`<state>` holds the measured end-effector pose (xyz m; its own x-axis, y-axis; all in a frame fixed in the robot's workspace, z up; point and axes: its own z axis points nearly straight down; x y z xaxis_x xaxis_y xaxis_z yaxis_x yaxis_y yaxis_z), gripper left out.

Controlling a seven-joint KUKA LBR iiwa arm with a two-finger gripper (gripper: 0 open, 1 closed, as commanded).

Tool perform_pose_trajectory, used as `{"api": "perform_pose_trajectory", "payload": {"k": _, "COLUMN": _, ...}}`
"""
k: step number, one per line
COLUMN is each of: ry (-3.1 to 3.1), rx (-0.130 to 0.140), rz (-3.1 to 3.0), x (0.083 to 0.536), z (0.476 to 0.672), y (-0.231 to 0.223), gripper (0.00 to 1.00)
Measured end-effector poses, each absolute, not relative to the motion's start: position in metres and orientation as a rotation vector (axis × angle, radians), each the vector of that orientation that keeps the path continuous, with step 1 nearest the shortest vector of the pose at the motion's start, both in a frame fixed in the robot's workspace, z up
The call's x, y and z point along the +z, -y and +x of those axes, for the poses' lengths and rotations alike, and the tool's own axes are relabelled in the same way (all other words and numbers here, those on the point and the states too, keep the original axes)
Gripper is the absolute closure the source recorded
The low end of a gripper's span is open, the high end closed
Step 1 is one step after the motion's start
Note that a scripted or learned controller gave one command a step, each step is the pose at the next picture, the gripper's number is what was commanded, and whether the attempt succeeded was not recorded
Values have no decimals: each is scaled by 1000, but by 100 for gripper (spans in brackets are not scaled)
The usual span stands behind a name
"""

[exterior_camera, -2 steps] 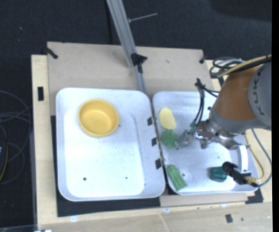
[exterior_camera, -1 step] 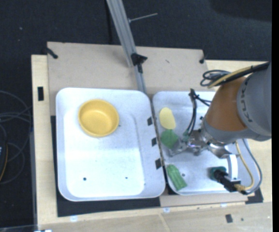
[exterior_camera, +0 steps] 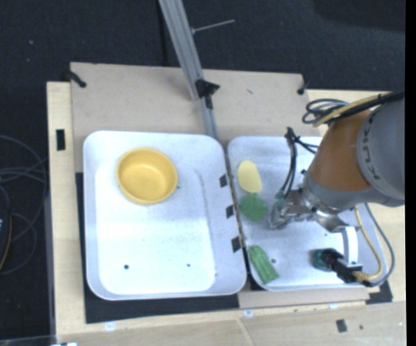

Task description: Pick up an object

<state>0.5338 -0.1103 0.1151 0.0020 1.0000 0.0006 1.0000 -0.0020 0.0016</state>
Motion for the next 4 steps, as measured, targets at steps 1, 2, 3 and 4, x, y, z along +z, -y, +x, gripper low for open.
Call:
{"api": "perform_pose_trajectory", "payload": {"k": 1, "ry": -2218, "rx": 6, "rz": 2218, "x": 177, "z": 539, "y": 111, "gripper": 100}}
{"api": "perform_pose_trajectory", "payload": {"k": 2, "ry": -2218, "rx": 5, "rz": 2219, "x": 233, "z": 542, "y": 121, "gripper": 100}}
{"api": "perform_pose_trajectory", "payload": {"k": 3, "ry": -2219, "rx": 4, "rz": 2220, "x": 266, "z": 543, "y": 121, "gripper": 100}}
{"api": "perform_pose_trajectory", "payload": {"k": 4, "ry": -2225, "rx": 2, "rz": 2217, "x": 273, "z": 562, "y": 75, "gripper": 100}}
